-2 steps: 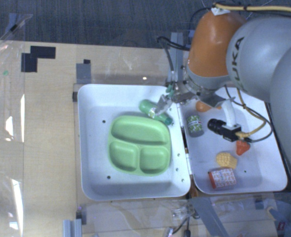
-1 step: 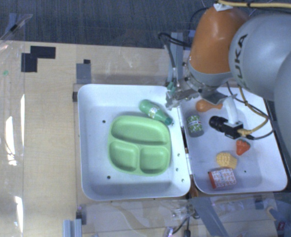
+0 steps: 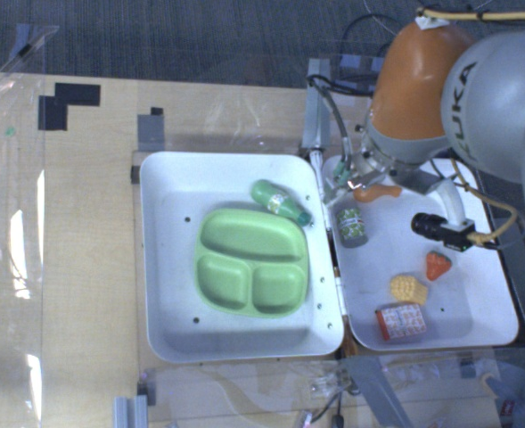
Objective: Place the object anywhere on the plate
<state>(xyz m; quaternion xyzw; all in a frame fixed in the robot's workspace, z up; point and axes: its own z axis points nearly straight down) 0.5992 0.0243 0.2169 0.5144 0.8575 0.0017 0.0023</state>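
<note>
I can't tell how the gripper (image 3: 349, 185) is set, hanging at the right bin's (image 3: 503, 324) upper left corner above the small can (image 3: 352, 226), so a blind lift risks missing it and never reaching the green plate (image 3: 250, 262).

green plate (image 3: 249, 261) compartments open, green bottle (image 3: 281, 201) at its back rim

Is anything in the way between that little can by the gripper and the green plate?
Yes: the bins' raised rims run between the can and the plate. A green bottle lies at the plate's far edge.
</note>
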